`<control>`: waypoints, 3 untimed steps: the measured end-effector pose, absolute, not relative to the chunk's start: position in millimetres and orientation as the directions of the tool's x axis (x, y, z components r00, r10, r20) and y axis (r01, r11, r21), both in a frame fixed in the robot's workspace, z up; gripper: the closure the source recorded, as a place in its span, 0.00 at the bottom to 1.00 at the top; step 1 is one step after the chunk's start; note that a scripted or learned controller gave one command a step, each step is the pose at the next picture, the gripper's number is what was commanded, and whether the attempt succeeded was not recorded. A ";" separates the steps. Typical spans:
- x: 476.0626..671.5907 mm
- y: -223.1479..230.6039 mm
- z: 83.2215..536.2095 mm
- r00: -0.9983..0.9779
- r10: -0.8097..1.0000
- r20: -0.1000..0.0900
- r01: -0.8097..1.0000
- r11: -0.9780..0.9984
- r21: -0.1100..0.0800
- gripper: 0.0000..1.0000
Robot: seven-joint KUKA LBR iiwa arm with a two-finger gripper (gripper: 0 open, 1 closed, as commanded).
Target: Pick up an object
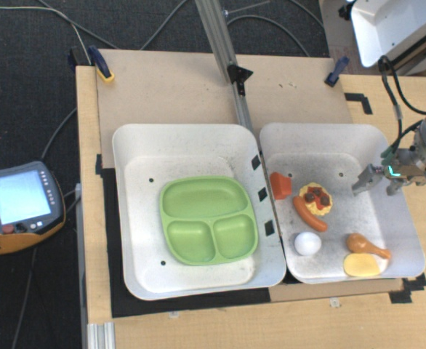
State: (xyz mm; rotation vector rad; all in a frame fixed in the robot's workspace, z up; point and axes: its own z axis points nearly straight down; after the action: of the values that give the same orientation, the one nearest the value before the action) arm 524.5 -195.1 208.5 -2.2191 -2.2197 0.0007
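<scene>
**Gripper above the right bin, food toys lying apart from it**

Two white bins are set side by side on the bench. The left bin (137, 158) is occupied by a green divided plate (209, 219). In the right bin (322, 140) small food toys are gathered: a chicken drumstick (367, 246), a yellow piece (363, 266) touching it, a sausage (309, 213), a small pizza (318, 198), a white egg (307, 243) and an orange-red piece (280, 185). The gripper (376, 180) is seen over the bin's right side, fingers spread, nothing between them.
</scene>
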 end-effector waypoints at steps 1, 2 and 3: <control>524.9 -195.2 209.0 -0.001 1.000 0.001 1.000 0.001 -0.001 0.00; 527.3 -191.7 166.1 -0.001 1.000 0.003 1.000 0.001 -0.006 0.00; 522.7 -188.7 123.1 0.000 1.000 0.003 1.000 0.000 -0.005 0.00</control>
State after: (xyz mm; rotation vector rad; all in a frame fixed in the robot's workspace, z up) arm 522.7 -188.7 123.1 -2.2174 -2.2170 0.0020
